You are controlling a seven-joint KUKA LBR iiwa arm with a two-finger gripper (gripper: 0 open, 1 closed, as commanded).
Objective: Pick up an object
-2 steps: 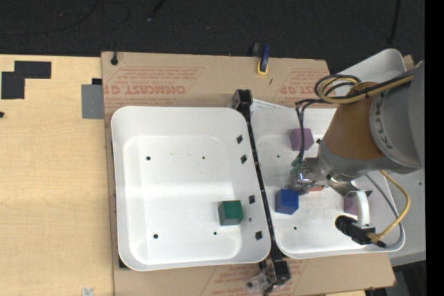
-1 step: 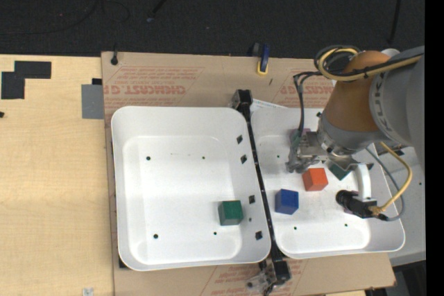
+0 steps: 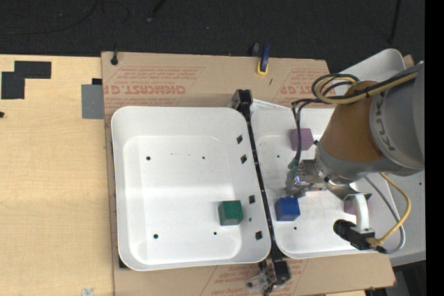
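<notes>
The grey arm with its orange band [image 3: 361,132] reaches in from the right and bends down over the right-hand shallow white plastic bin [image 3: 312,246], its bulky wrist covering much of that bin's middle. At its lower end the two-finger gripper [image 3: 300,181] sits low inside the bin, just above the small blue cube [image 3: 287,209]; the metal tip is close to the cube's upper edge, perhaps touching it, though the slant of the view makes that hard to judge. Whether the claw is spread or closed cannot be told, as the tip is a small blur of metal and wire. Nothing is seen lifted clear of the bin floor.

The left-hand shallow white plastic bin [image 3: 139,128], the larger in the view, holds one small green cube [image 3: 230,212] near its lower right corner, close to the dividing wall.

The right bin also holds a small pale purple block [image 3: 301,138] toward its far side, just left of the arm, and well apart from the blue cube. Both bins rest on a brown cardboard sheet [image 3: 180,83] laid over the bench.
</notes>
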